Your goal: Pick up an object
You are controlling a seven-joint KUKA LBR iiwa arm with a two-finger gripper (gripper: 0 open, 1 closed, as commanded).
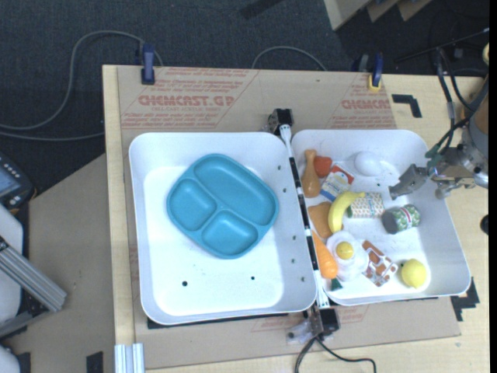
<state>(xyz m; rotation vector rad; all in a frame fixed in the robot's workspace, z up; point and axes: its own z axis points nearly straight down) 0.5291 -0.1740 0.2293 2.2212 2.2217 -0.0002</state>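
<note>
Over right bin (443, 231), gripper (419, 179) hovers, tilted toward can (401, 218).

Bench (233, 99) bears left bin (147, 231), right bin (446, 247), touching.

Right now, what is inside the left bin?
The left bin holds a blue divided plate with three compartments, lying toward the back. Two small dark specks show on the white floor in front of it. Whatever lies beneath the plate is covered.
</note>
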